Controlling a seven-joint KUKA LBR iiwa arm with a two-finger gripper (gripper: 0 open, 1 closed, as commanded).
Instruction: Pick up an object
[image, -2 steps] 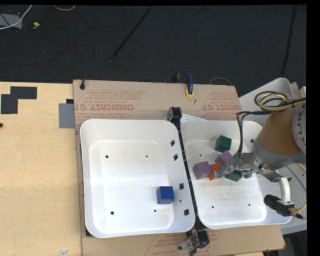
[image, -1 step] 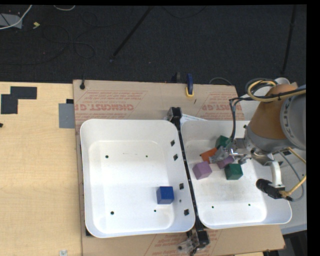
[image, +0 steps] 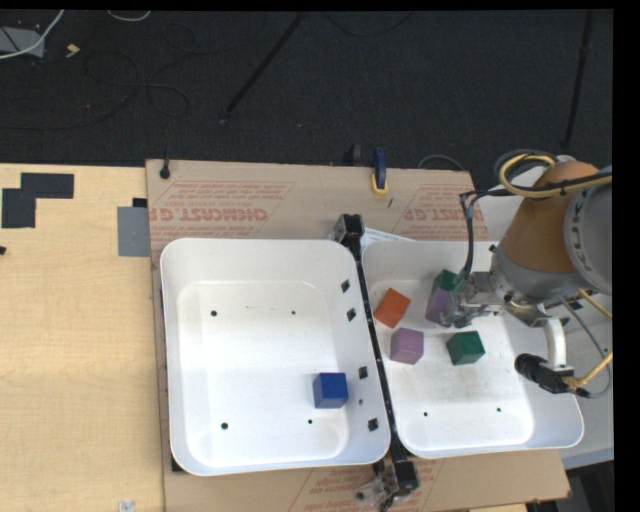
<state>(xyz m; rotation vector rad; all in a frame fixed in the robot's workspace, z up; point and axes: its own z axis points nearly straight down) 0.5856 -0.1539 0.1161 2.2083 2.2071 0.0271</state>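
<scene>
White plastic makes up both shallow bins, which sit side by side on a cardboard sheet (image: 250, 205) on the desk. The left bin (image: 200, 270) holds a single blue cube (image: 330, 390) near its right wall, toward the near side. The right bin (image: 500, 425) holds an orange cube (image: 392, 306), a light purple cube (image: 406, 346) just near of it, a dark green cube (image: 465, 348) to the right, a darker purple block (image: 440, 302) and a small green piece (image: 446, 280) at the far side. The hand (image: 462, 305) reaches in from the right and sits low against the darker purple block; whether its fingers are spread or closed cannot be told, nor whether it has hold of anything.
</scene>
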